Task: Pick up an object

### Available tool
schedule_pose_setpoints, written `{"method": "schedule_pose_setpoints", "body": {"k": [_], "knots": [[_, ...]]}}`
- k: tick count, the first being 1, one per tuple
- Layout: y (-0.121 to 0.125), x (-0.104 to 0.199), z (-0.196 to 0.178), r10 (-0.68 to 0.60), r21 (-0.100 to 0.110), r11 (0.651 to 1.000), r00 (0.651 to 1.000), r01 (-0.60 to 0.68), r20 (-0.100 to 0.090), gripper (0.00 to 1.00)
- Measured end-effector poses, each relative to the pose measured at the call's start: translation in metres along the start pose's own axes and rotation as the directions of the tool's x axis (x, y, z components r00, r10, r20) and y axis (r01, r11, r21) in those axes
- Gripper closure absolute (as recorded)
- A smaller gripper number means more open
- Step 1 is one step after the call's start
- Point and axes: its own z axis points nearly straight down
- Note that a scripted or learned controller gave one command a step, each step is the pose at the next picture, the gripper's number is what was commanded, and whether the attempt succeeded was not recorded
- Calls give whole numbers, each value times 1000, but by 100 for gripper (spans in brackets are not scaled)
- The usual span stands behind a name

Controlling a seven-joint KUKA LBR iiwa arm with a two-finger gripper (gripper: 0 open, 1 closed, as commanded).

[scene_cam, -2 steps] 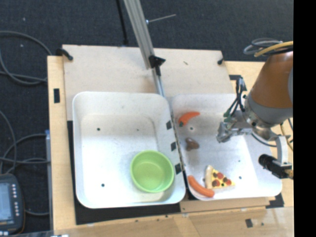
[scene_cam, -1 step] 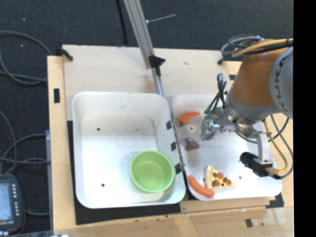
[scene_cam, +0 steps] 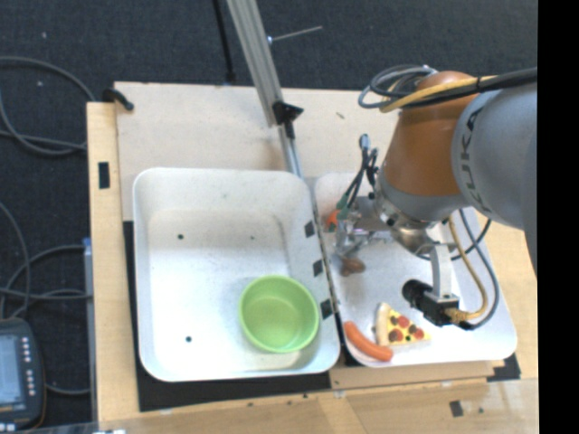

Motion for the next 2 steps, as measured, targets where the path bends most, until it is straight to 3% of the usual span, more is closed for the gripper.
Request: {"method": "schedule_pose_setpoints", "body": {"k": [2], "knots": [[-30,95,1,1,1,1000,1000,-1,1,100]]}}
